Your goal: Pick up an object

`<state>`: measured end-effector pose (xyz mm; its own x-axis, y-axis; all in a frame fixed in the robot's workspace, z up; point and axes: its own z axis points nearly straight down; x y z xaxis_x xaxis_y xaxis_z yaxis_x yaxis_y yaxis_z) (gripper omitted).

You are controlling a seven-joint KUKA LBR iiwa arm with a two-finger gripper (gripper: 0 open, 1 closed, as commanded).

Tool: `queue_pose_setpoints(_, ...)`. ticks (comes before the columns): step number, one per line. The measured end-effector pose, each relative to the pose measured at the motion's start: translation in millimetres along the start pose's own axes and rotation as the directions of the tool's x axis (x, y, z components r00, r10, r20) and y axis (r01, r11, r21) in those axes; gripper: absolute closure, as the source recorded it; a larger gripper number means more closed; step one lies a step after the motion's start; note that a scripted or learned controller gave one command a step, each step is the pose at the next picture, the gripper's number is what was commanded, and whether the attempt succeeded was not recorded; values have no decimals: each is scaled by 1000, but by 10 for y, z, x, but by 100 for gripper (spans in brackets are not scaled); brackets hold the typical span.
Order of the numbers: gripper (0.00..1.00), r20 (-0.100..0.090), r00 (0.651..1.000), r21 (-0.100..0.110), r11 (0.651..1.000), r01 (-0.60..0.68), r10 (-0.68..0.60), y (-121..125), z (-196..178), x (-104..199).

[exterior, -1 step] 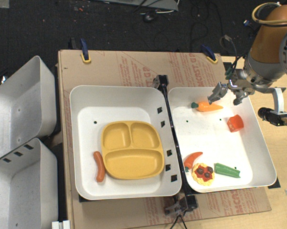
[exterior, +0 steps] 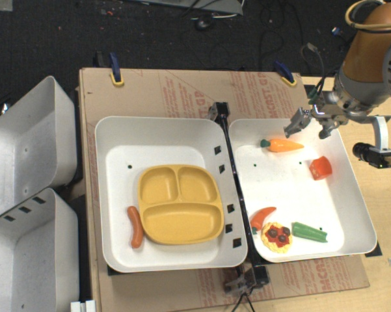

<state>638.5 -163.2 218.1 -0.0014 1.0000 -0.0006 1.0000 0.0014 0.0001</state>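
1. Over the right white bin (exterior: 351, 194), the hand (exterior: 310, 126) hovers with fingers spread, grasping nothing.
2. Just below lies the orange plastic carrot (exterior: 285, 145).
3. Its rounded body could roll aside if the fingers close off-centre.

Right bin (exterior: 351, 194): bare floor mid-centre, open from above. Carrot (exterior: 283, 145) and red piece (exterior: 321, 168) crowd the far side; chili (exterior: 262, 216), pizza (exterior: 277, 236), green bean (exterior: 310, 232) the near.

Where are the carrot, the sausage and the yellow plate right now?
carrot (exterior: 286, 146): camera view, middle of its orange body.
sausage (exterior: 136, 227): camera view, middle of its length.
yellow plate (exterior: 181, 221): camera view, floor of its large compartment.
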Motion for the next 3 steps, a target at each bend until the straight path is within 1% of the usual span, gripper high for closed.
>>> queue_pose_setpoints(1, 0, -1, 1000, 4, 1000, 1, -1, 72, 469, -15)
queue_pose_setpoints(2, 0, -1, 1000, 4, 1000, 2, -2, 48, 922, 53)
queue_pose_setpoints(3, 0, -1, 1000, 4, 1000, 2, -2, 42, 1279, 61)
